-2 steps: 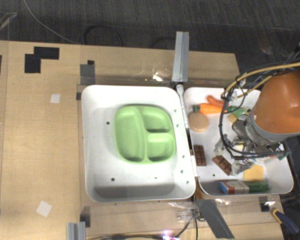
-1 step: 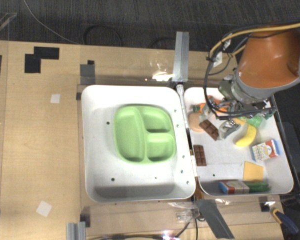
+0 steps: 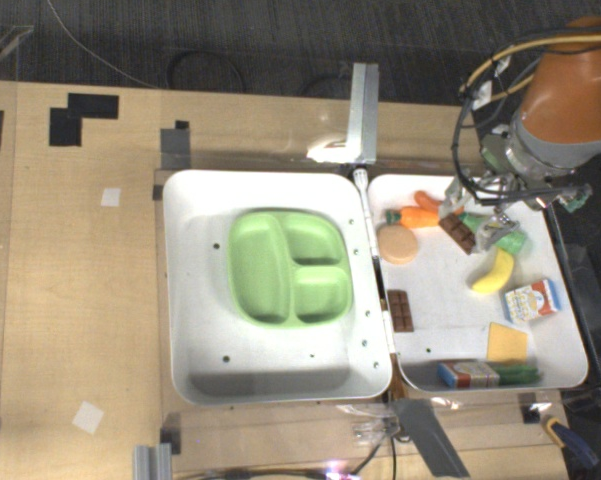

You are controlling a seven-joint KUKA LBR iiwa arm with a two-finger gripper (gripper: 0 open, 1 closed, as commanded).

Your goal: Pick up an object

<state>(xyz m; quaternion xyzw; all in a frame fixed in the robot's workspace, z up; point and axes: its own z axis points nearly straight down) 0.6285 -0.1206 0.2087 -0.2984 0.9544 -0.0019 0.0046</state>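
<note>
The right bin (image 3: 570,313) holds several toy foods. An orange carrot (image 3: 420,215) and a round tan cookie (image 3: 398,245) lie at its far left. A brown chocolate piece (image 3: 456,233), a green item (image 3: 512,241) and a yellow banana (image 3: 492,272) lie near the middle. My gripper (image 3: 486,218) hangs low over the far part of this bin, right by the brown chocolate piece and the green item. Whether it touches either is unclear. The orange and grey arm (image 3: 570,108) hides the bin's far right corner.
A small milk carton (image 3: 532,301), a yellow cheese wedge (image 3: 507,342), a dark chocolate bar (image 3: 400,311), a blue and red box (image 3: 467,374) and a green stick (image 3: 517,373) fill the near half. The left bin (image 3: 195,298) holds a green divided plate (image 3: 288,266).
</note>
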